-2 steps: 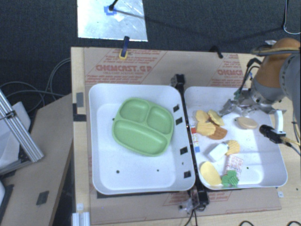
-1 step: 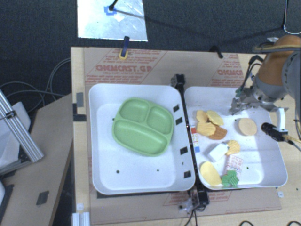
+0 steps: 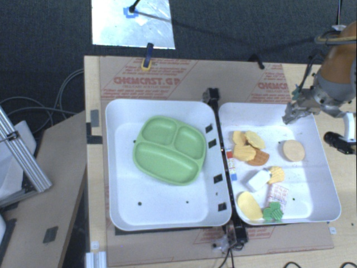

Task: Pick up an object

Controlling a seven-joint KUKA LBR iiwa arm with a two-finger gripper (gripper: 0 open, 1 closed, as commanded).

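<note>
Pincer (image 3: 292, 114): grey, at the far right corner of the right bin (image 3: 323, 172), hanging from the arm (image 3: 337, 71) with its orange band. How far it is parted cannot be told at this size; nothing shows between its tips, and it sits above the bin's far rim area, apart from every loose item.

Bins: two, white, shallow, side by side on the worktop (image 3: 167, 77).

Left bin (image 3: 120, 149): one green plate (image 3: 169, 149), divided into three compartments, long axis running from far left to near right.

Right bin, loose items, all play-food pieces grouped toward the left and middle:
- One round tan disc (image 3: 293, 150), lying flat, nearest the pincer but well apart from it, near and slightly left of it.
- One cluster of yellow-orange wavy slices (image 3: 249, 146) at the far left of the group, overlapping one another; exact count cannot be told. A darker orange-brown piece lies at the cluster's near right edge.
- One white block (image 3: 259, 180), turned diagonally, just near of the cluster.
- One small yellow ridged piece (image 3: 276, 175), touching the white block's right side.
- One pale packet with red print (image 3: 277, 195), long axis roughly far to near.
- One yellow oval piece (image 3: 250, 205), long axis from far left to near right, by the near left corner.
- One small green piece (image 3: 273, 211), just right of the yellow oval, at the packet's near end.
</note>
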